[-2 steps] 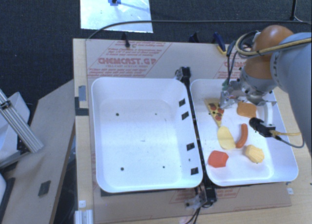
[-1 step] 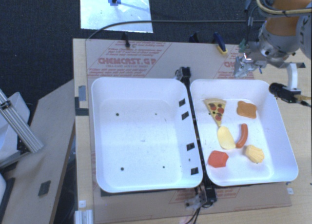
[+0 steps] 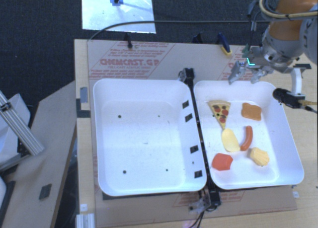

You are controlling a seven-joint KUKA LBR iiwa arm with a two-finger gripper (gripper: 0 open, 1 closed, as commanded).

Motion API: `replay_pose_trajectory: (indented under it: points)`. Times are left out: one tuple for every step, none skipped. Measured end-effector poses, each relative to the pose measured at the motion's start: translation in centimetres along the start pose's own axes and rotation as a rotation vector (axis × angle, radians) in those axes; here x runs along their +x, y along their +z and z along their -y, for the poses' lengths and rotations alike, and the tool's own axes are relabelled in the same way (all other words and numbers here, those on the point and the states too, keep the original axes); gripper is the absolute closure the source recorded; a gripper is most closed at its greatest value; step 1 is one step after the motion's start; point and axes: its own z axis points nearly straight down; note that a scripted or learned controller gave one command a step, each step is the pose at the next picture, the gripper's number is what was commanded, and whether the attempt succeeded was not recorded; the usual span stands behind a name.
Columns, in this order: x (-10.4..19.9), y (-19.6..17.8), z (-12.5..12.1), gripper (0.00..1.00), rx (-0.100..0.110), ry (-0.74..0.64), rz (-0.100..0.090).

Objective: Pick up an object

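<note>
We see 2 white bins on a cardboard-topped bench (image 3: 149, 58) over dark carpet (image 3: 44, 13); the right bin (image 3: 288, 137) holds 6 toy foods, including a pizza slice (image 3: 219, 111); the gripper (image 3: 245, 74) hovers above its far edge, fingers spread, grasping nothing.

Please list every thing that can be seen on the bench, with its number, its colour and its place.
Left bin: one, white, on the bench's left half.
Right bin: one, white, beside it.
Pizza slice: one, yellow with red spots, right bin, far left part.
Toast piece: one, orange, right bin, far right part.
Sausage: one, red-orange, right bin, middle.
Pale yellow piece: one, beside the sausage.
Red piece: one, right bin, near edge.
Yellow lump: one, right bin, near right.
Gripper: one, grey, open, above the right bin's far edge.
</note>
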Motion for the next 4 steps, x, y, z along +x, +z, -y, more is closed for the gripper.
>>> replay_pose_trajectory:
  points:
    - [0.9, 16.5, -0.8, 0.0, 0.006, -0.001, -0.002]
    - [2.1, 15.9, 4.2, 0.0, 0.005, 0.004, -0.002]
    - [1.6, 15.7, 13.5, 0.0, 0.003, 0.007, -0.001]
    - [1.6, 14.7, 13.1, 1.0, -0.001, 0.004, 0.0]
